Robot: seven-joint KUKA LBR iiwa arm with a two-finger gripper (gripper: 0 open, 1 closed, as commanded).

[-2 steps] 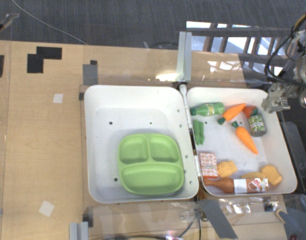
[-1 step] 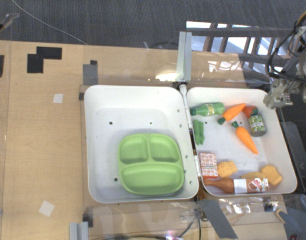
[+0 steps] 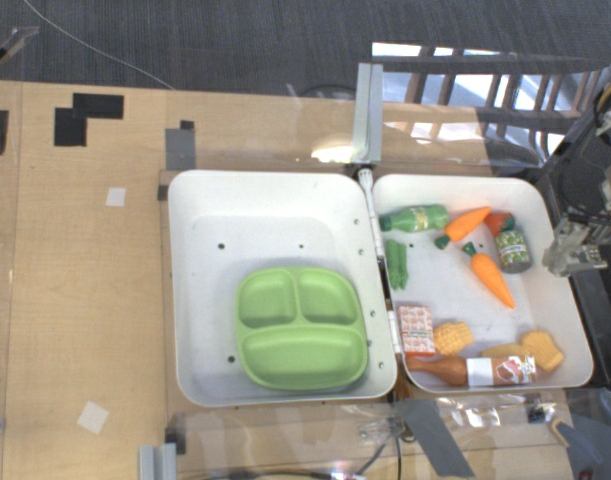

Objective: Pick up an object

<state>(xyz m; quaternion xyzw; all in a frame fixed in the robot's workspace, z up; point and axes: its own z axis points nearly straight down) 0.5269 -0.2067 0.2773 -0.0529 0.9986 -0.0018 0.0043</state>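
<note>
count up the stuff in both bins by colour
Green: 3 – divided plate, bottle, pea pods
Orange: 2 – carrots
Yellow or tan: 3 – corn, two bread pieces
Red or brown: 3 – can, carton, sauce bottle
Total: 11

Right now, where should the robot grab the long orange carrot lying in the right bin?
Probably its thick upper end, coming straight down. The carrot lies flat and slanted in the right bin, tapering to a thin tip, with bare floor along both long sides for fingers.
</note>
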